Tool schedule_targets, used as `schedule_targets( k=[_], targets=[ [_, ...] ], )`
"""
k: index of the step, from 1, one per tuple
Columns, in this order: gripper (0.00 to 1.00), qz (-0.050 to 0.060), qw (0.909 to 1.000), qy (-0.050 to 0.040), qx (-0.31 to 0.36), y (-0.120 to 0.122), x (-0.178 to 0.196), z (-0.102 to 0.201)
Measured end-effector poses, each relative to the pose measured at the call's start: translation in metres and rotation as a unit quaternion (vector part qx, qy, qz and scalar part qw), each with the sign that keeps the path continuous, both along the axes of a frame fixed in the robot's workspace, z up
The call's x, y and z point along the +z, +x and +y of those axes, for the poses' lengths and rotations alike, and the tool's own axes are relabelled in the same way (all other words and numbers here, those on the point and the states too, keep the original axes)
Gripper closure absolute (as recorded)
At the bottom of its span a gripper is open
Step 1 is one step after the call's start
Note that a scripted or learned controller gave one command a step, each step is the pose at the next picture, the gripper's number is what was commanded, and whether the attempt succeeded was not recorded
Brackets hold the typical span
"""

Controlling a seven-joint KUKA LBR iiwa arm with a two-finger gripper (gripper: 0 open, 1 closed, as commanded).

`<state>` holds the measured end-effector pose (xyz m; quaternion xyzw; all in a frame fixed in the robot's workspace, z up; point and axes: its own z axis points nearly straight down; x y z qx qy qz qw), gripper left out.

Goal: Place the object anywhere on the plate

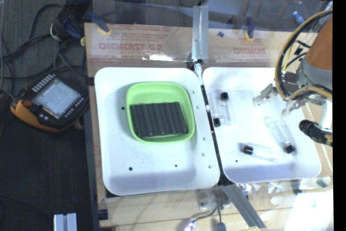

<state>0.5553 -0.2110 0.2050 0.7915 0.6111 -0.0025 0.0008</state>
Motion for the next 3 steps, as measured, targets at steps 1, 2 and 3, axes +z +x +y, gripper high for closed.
schedule_targets(
  k=[1,2,3],
  targets=[
    [0.0,0.0,0.9978,0.0008,-0.066,-0.057,0.095,0.012],
    [0.0,-0.001,0.9899,0.0001,-0.141,-0.041,0.173,0.003],
    [0.0,-0.001,0.9767,0.0,-0.215,-0.025,0.204,-0.002]
  ],
)
